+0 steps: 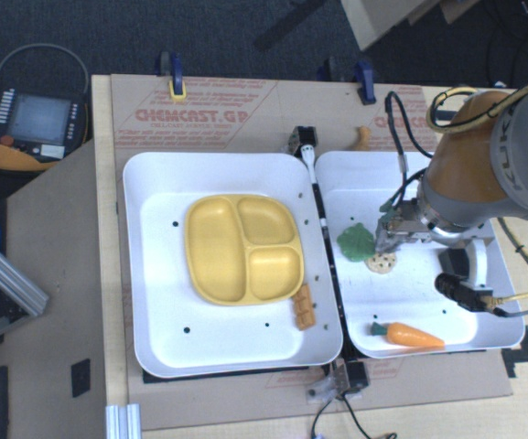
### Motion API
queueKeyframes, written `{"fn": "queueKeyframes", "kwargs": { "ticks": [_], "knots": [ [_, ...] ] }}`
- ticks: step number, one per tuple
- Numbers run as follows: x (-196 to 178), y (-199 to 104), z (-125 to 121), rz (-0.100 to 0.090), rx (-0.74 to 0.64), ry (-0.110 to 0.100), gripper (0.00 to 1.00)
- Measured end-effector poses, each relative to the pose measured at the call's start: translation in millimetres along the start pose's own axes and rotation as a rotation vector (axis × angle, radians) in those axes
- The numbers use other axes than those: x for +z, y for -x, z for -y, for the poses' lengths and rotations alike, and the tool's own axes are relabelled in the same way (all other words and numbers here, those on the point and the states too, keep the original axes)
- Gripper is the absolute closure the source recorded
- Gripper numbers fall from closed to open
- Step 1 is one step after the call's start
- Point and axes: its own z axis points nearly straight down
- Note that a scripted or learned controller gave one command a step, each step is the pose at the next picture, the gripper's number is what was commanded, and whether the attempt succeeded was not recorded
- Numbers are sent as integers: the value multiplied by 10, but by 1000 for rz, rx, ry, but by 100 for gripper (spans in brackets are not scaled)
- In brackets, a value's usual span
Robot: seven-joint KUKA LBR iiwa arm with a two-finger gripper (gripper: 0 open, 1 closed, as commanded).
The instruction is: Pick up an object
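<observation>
Green leafy piece (356,241), cookie (382,262) and carrot (413,337) lie in the right bin (360,167).

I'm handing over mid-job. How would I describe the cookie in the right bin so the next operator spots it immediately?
Start at the right-hand white bin, the one the arm reaches into. Near its middle, just below the gripper, lies a small round tan cookie with dark specks. It sits right beside a green leafy piece, whereas the orange carrot lies apart near the front edge.

Brown bench (108,245) — two white bins (145,273) side by side
</observation>
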Motion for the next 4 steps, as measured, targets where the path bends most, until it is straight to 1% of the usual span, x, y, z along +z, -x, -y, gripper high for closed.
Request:
{"fn": "queueKeyframes", "kwargs": {
  "ticks": [1, 2, 3, 4],
  "knots": [
    [-476, -90, -16, 1, -3, 4, 100],
    [-1015, -32, -119, 2, -2, 6, 100],
    [-1287, -29, -130, 1, -2, 4, 100],
    [-1267, -563, -229, 0, -6, 2, 100]
  ]
}}
